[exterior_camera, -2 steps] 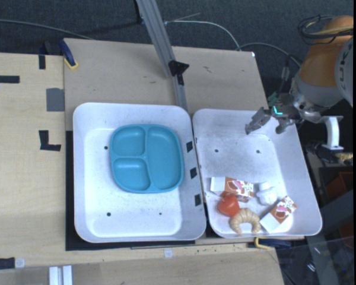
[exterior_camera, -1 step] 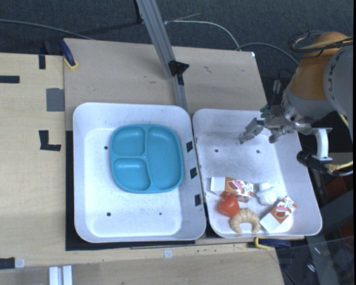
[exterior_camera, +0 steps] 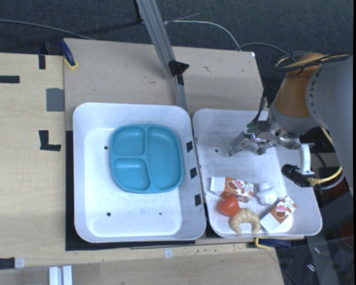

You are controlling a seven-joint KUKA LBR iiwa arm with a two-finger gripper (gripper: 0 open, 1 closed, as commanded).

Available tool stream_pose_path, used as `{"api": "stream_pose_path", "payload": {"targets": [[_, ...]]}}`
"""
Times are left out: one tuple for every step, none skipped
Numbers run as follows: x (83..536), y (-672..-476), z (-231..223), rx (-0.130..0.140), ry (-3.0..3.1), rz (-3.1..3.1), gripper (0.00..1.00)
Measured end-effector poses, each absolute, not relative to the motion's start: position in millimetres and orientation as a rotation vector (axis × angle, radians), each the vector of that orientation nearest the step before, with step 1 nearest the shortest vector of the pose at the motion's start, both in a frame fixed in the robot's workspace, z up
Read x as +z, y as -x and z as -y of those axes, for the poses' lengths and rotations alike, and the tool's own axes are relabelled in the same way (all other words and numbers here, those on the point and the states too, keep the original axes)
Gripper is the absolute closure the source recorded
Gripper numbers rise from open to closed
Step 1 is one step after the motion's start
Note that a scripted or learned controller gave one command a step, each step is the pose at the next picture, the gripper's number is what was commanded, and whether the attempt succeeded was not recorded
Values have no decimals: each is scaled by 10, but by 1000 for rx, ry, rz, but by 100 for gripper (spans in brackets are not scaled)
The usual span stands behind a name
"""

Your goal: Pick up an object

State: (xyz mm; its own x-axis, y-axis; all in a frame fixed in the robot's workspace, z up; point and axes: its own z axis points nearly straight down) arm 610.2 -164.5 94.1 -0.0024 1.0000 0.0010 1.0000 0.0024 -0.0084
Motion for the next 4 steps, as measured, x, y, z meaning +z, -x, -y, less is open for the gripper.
{"api": "stream_pose_path", "payload": {"targets": [[877,-6096,1638,4,2218,2222,0],[981,-6099,1634,4,2217,2224,100],[1495,-6083,1729,-2,2223,2226,100],[2078,-6038,1654,-4,2222,2227,100]]}}
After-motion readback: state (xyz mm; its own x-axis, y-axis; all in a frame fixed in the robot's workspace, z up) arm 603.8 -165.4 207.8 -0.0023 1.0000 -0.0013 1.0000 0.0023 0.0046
